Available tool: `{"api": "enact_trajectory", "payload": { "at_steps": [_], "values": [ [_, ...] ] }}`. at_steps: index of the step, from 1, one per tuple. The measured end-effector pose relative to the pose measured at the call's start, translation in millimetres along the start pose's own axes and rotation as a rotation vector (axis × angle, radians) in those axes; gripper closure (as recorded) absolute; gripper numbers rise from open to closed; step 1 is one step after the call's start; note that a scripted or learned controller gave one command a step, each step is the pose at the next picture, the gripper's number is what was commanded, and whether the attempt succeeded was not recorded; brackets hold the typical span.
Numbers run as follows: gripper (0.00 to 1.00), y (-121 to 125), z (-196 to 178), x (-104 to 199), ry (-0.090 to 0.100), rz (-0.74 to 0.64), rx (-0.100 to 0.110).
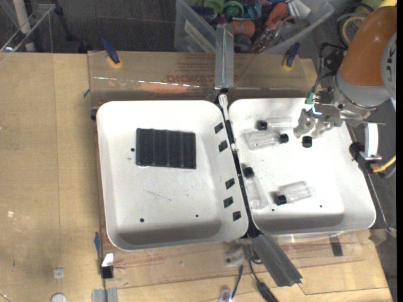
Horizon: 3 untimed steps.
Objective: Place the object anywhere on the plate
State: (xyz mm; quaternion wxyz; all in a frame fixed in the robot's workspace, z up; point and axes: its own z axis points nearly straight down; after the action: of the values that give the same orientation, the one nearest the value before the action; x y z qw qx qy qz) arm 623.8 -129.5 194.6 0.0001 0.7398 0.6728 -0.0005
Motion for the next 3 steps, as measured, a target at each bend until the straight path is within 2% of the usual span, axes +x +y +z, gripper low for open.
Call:
{"api": "enact_trajectory", "payload": {
  "at_steps": [1, 2, 3],
  "values": [
    [1.00, -18.3, -72.4, 22.3, 0.000, 0.337, 0.000],
    [1.00, 3.6, -77.5, 12.4, 0.000, 0.469, 0.001],
    [1.00, 23.6, -65.0, -6.7, 0.000, 0.628, 0.001]
  ]
}}
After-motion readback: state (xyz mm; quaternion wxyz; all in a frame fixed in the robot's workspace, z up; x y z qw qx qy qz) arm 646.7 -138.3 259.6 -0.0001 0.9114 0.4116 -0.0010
